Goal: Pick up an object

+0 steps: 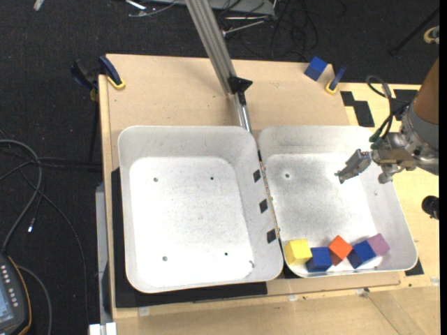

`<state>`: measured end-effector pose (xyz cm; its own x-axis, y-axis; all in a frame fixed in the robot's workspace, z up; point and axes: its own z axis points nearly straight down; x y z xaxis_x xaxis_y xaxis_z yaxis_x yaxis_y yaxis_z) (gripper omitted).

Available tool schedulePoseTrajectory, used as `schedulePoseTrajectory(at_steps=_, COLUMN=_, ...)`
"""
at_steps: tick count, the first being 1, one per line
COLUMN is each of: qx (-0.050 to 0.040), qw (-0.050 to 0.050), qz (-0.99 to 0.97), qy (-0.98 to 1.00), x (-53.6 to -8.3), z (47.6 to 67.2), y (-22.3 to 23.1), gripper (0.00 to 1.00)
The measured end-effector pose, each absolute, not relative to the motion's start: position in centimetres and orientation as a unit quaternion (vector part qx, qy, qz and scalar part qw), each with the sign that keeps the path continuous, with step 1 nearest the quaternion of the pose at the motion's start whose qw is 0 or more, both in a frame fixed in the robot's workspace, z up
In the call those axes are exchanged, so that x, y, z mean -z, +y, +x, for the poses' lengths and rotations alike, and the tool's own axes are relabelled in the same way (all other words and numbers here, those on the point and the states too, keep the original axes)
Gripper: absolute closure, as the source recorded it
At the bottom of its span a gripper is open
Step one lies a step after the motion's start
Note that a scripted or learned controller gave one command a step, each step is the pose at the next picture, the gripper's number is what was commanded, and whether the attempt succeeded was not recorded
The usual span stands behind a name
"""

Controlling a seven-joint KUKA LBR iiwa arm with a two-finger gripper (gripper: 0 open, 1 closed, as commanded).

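Observation:
Several small blocks lie in a row along the near edge of the right bin (328, 142): a yellow block (298, 250), a blue block (320, 258), an orange block (340, 248), a second blue block (361, 253) and a purple block (378, 244). My gripper (364, 176) hangs over the right side of that bin, well behind the blocks. It is open, and nothing sits between its fingers (347, 171).
The left bin (140, 145) adjoins the right one. A slanted metal pole (216, 40) crosses the back of the bench. Another blue block (316, 68) rests on the bench's far right corner by a clamp (334, 79). A second clamp (112, 74) grips the far left corner.

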<state>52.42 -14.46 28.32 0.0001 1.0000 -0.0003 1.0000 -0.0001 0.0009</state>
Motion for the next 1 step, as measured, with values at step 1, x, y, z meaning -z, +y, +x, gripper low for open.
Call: schedulePoseTrajectory(at_steps=1, qx=0.0013, qw=-0.003, qz=0.707, qy=0.707, x=-23.46, z=50.04, y=-12.20, gripper=0.00)
